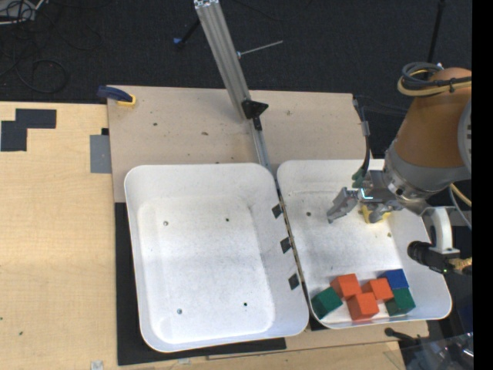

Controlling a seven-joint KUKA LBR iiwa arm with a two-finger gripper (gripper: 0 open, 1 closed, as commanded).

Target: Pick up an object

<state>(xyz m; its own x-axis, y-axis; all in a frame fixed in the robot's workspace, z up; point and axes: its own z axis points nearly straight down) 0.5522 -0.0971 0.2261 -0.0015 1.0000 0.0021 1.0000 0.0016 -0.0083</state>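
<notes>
Two white bins (154, 199) sit on a bench. Over the right one, the gripper (356, 203) hangs with fingers spread wide, holding nothing. The blocks (362, 295) lie well below it, in the near corner. It must go there, drop, then close.

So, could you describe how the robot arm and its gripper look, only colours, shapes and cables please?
The arm is a thick rounded body, orange-brown on top and grey below toward the wrist. A looped cable sits on its top. The gripper is small, of grey metal, with thin fingers and a spot of teal-green light at its base. A white rounded part with a black fitting hangs beneath the arm.
</notes>
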